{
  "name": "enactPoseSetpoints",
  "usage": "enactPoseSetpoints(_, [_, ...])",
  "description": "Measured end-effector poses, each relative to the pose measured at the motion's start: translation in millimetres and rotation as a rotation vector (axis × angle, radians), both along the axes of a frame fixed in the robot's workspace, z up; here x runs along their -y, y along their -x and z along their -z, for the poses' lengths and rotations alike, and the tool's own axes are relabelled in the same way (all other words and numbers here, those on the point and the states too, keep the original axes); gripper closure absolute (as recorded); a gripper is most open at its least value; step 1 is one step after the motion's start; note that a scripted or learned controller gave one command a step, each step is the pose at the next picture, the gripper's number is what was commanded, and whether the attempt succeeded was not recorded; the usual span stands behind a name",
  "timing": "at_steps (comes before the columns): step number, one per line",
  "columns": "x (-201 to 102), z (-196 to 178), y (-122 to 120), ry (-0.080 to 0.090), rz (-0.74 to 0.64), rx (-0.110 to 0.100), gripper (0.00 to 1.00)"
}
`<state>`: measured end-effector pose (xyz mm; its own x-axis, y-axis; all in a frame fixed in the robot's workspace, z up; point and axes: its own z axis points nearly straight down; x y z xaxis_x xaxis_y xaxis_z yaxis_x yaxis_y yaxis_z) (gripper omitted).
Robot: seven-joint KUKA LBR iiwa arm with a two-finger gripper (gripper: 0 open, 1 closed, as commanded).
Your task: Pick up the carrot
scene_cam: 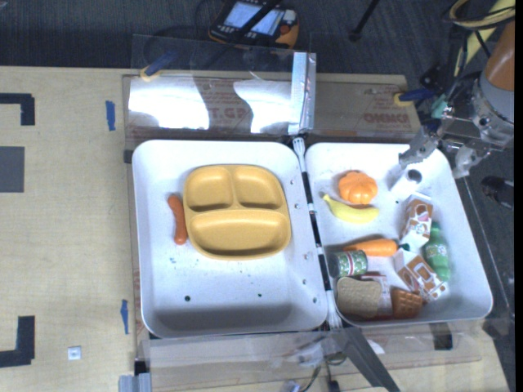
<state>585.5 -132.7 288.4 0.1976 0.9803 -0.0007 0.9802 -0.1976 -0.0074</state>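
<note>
Your carrot (377, 247) lies flat mid right bin (467, 219), its green end touching a can (351, 262) and cartons (418, 247) crowding its tip, so the open side is toward the banana (351, 211). The gripper (433, 155) hovers at the far rim, spread wide, holding nothing.

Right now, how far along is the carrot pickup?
Nothing looks done yet: the carrot lies in the right bin, between the can and the cartons. The pincer hangs over that bin's far corner, apart from it. Reaching, gripping and lifting remain.
</note>
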Motion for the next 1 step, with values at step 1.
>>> enactPoseSetpoints(1, [21.5, 84.5, 15.9, 0.002, 0.470, -0.001, 0.00])
